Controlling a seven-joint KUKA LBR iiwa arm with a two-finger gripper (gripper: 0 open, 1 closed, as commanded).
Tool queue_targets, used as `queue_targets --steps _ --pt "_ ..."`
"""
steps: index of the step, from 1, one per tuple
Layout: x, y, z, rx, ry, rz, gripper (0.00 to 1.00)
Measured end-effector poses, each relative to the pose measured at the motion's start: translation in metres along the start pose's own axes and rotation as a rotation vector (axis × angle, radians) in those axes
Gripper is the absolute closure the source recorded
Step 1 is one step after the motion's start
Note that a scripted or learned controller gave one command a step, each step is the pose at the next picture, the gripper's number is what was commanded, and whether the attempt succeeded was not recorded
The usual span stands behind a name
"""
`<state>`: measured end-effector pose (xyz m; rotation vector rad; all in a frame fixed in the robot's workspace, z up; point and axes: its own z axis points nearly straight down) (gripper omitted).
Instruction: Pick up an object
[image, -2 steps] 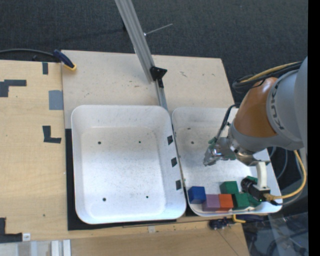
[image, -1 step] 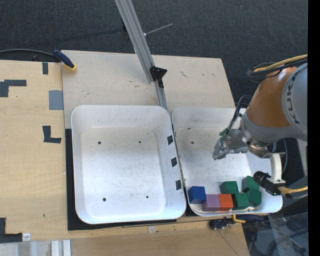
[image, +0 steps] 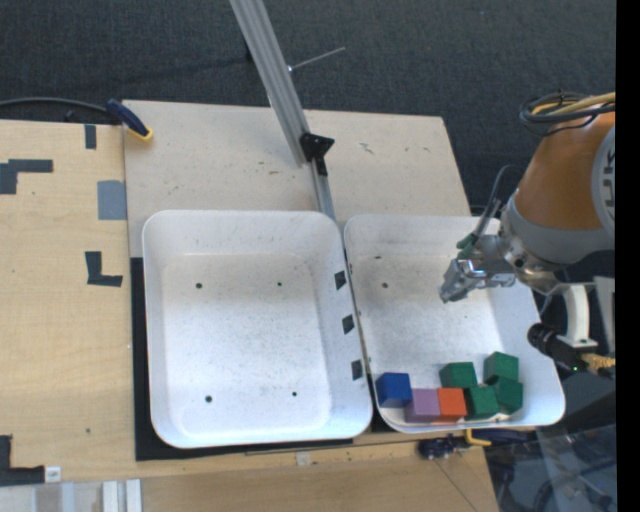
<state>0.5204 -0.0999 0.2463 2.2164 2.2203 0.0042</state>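
Observation:
Along the near edge of the right bin (image: 400, 250) lie several small blocks: a blue block (image: 393, 388), a purple block (image: 426, 403), an orange block (image: 452, 402) and green blocks (image: 490, 382) clustered at the near right corner. My gripper (image: 458, 283) hangs over the middle right of this bin, well behind the blocks and apart from them. I see nothing held beneath it.
The left bin (image: 160, 300) sits beside the right one on a black mat. A slanted metal bar (image: 280, 85) runs from the top down to the gap between the bins. The wooden bench top carries grey tape marks at the left.

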Motion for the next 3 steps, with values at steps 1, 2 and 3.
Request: queue_targets --steps 1,2,3 --pt "0.051 0.014 0.013 0.007 0.001 -0.004 1.0" --pt "0.103 0.025 0.004 0.006 0.003 -0.005 1.0" --pt "0.156 0.04 0.017 0.007 0.001 -0.005 1.0"
